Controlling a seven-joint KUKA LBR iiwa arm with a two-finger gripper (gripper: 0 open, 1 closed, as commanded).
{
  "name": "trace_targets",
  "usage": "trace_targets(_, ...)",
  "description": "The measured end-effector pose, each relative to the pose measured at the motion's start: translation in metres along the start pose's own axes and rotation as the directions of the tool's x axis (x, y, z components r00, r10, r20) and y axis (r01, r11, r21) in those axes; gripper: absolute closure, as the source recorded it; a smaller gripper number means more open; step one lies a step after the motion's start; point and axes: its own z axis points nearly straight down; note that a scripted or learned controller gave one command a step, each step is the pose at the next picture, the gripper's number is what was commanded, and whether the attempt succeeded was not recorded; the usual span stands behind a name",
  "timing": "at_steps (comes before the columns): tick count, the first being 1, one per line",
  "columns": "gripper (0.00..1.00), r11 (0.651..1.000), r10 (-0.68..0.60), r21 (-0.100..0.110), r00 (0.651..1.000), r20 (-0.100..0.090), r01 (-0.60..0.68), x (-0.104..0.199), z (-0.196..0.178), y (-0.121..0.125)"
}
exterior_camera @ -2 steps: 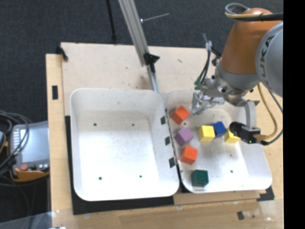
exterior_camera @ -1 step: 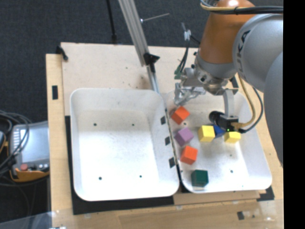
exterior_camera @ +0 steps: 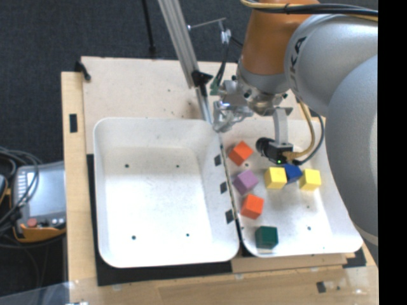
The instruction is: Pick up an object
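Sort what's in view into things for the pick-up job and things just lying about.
For the job: gripper; right bin; two orange blocks; purple block; two yellow blocks; blue block; green block.

Lying about: left bin; metal rail; grey box.

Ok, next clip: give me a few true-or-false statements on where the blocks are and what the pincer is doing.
1. All the blocks lie in the right bin. True.
2. The green block sits nearest the bin's front edge. True.
3. The pincer has a block between its fingers. False: it is near the bins' back edge with no block in it.
4. There are three orange blocks. False: two, one behind the purple block, one in front of it.
5. The blue block lies between two yellow blocks. True.
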Motion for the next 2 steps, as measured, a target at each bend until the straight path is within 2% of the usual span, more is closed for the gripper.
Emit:
trace_targets(1,1.00,1.000,-0.001,0.001,1.000,-0.001,0.001,0.0555,0.0095,0.0184)
trace_targets(2,0.00,1.000,-0.001,0.003,1.000,0.002,0.001,0.0523,0.0089,0.0178)
